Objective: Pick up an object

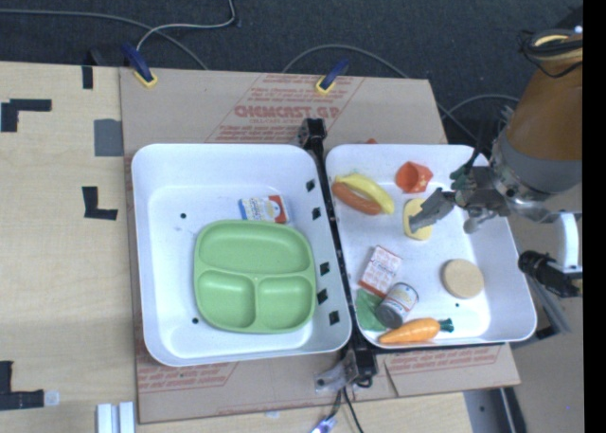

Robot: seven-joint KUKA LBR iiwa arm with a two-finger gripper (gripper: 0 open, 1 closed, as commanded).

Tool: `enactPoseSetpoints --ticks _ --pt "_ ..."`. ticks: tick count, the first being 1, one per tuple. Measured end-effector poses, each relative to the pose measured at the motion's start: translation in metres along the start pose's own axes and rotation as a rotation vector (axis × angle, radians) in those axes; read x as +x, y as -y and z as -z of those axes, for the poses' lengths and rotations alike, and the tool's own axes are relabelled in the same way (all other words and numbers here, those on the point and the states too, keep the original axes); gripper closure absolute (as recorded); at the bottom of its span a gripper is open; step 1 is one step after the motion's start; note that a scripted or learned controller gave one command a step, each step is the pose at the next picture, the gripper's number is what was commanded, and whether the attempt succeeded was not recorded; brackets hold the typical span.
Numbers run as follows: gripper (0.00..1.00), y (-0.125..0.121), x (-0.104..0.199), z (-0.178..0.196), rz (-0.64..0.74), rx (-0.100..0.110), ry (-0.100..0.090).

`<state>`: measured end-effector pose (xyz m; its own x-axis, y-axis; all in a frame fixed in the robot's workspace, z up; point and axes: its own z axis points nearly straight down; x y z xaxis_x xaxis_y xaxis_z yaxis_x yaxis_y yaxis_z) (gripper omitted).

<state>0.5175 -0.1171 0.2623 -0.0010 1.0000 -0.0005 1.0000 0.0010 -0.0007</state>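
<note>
Yellow object (416, 220) sits just beside the spread gripper (453, 216), perhaps touching; red cup (413, 175) nearby.

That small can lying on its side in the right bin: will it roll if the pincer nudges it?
Probably. The can lies on its side, so its round body may roll. The carton and carrot beside it might block it. Its metal looks slippery.

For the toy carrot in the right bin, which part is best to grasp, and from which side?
Probably grip the carrot across its orange middle, coming from above. It lies flat, lengthwise along the right bin's near wall, so fingers should close across its narrow width.
</note>
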Motion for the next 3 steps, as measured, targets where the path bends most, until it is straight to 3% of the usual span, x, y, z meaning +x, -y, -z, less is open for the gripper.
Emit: enactPoseSetpoints --ticks 1,2,3 --pt "0.0 -0.055 0.017 -0.176 0.001 -0.005 -0.001" --pt "0.0 -0.124 0.01 -0.176 0.0 -0.005 0.001" --pt "0.0 -0.151 0.023 -0.177 0.001 -0.002 0.0"
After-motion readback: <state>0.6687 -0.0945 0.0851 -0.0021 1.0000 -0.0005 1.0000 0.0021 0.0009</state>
